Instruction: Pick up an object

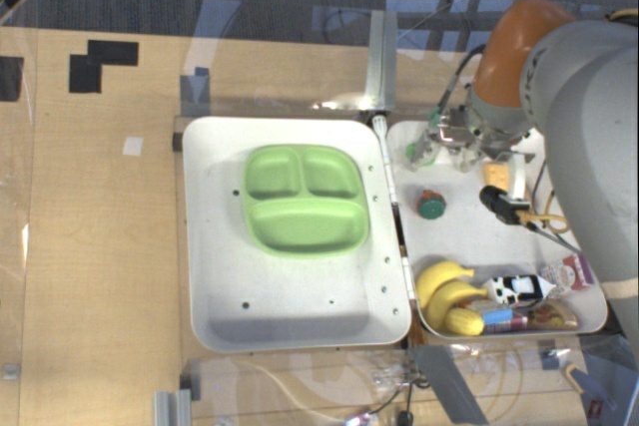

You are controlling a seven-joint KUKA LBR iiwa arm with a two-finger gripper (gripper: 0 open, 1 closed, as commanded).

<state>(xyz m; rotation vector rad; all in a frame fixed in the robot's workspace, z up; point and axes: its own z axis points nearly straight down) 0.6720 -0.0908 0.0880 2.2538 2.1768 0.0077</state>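
Near the right bin's (469, 224) far edge, the claw (439, 143) hovers; I cannot tell its state. Smooth curved bananas (446, 292) crowd the near edge.

bench (100, 214) pale wood, matt. bins (215, 314) white plastic, smooth. green tray (305, 198) matt plastic. bananas (449, 294) glossy yellow. arm (589, 105) smooth grey shell, orange band (519, 35) satin sheen.
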